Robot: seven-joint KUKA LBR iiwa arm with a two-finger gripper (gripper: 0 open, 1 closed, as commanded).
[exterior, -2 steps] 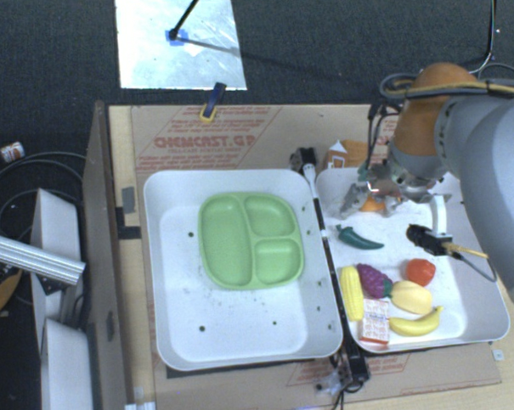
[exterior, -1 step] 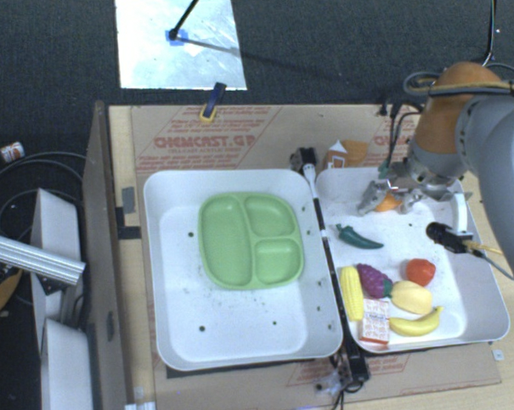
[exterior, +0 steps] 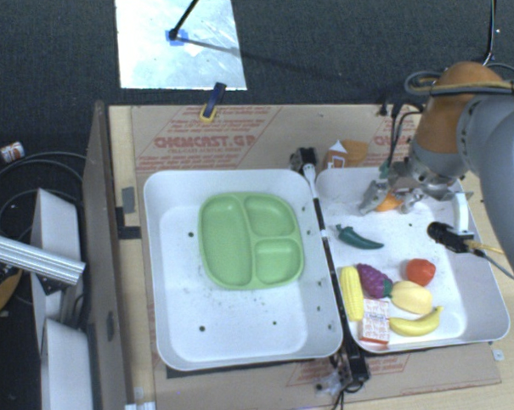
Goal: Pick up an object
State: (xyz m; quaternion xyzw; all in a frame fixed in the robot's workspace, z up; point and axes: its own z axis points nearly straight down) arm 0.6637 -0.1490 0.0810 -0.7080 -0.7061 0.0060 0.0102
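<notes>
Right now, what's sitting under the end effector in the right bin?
Under the end effector an orange object lies on the right bin floor, near the bin's far edge. The end effector covers part of it, so I cannot tell what it is.

A divided plate [exterior: 248,241] is placed in the left bin [exterior: 182,331]. To the right of this plate, in the right bin [exterior: 482,305], a pepper [exterior: 358,237] is found, and nearer the front a corn cob [exterior: 351,293], grapes [exterior: 373,281], a tomato [exterior: 420,271], a lemon [exterior: 411,298] and a banana [exterior: 415,324].
</notes>
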